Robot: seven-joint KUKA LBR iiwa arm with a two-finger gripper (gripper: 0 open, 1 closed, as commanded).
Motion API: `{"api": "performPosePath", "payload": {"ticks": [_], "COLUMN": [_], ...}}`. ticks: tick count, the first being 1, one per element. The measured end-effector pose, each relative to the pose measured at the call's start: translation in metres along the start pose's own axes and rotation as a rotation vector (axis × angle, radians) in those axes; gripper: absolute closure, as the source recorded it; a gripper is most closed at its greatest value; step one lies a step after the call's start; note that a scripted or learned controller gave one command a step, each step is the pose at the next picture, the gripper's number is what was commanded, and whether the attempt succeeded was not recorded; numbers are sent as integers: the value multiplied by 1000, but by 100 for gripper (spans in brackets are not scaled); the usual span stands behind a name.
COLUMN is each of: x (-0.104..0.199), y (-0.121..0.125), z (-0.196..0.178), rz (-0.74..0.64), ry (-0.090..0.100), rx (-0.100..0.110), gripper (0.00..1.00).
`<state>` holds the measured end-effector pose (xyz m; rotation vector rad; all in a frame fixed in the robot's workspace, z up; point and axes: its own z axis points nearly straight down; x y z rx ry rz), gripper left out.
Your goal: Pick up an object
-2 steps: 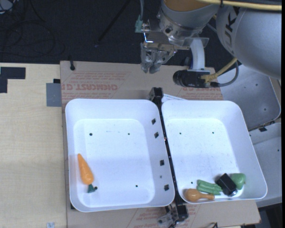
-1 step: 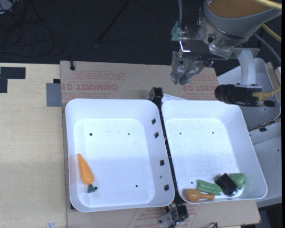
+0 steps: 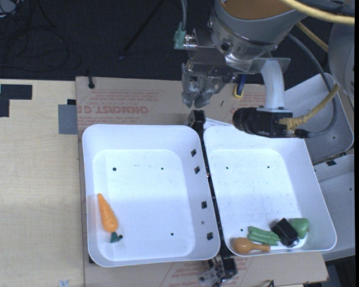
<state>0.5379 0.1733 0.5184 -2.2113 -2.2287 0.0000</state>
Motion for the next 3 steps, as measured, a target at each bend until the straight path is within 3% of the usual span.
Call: {"api": "performPosePath", "payload": {"ticks": [1,2,3], "x": [66,21,-52], "y": [10,51,21], "z": [-19,107,33], "rz": [0,13,14], "ry": [-1,-9,-3], "rx": [0,14,-5], "gripper": [100,100,100]}}
